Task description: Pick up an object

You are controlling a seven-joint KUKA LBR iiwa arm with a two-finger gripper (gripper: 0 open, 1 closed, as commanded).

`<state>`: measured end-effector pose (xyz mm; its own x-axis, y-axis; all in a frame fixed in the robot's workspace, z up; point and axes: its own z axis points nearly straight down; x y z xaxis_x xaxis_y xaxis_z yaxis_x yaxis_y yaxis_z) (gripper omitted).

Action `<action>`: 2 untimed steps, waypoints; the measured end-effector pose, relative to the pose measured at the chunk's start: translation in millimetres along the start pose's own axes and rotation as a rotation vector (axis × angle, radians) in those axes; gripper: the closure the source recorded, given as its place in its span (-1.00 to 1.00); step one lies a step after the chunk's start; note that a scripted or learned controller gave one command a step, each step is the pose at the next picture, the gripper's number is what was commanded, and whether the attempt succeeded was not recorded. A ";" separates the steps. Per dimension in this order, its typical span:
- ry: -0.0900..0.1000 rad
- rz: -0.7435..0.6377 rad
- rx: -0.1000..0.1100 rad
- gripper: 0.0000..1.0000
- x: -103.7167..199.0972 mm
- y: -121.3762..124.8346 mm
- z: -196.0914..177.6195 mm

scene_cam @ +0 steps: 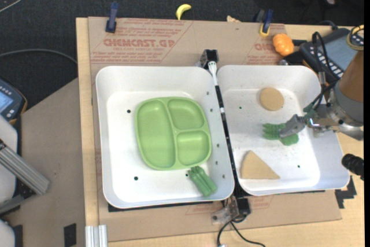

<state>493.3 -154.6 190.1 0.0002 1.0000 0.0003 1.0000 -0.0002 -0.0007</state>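
In the right bin (306,81) lies a green leafy toy (276,131) near the middle. My gripper (292,126) reaches in from the right and sits low over the toy's right end, covering part of it. A round tan cookie (272,98) rests behind it, apart from the gripper. A tan wedge (256,168) lies at the bin's front. The left bin (115,124) holds a green divided plate (173,132), with a green ridged piece (203,180) at the plate's front right corner.
An orange toy (282,44) and a yellow banana (183,10) lie on the cardboard behind the bins. Blue clamps (111,17) hold the board's back edge. A black divider strip (218,102) runs between the bins. Cables and the arm's body crowd the right side.
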 end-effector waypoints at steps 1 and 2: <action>0.002 -0.001 -0.004 -1.00 -15.2 51.6 108.2; -0.003 0.001 -0.011 -1.00 36.0 6.0 101.1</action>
<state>499.3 -118.6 89.0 0.0008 1.0000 -0.0026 0.9999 -0.0008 0.0106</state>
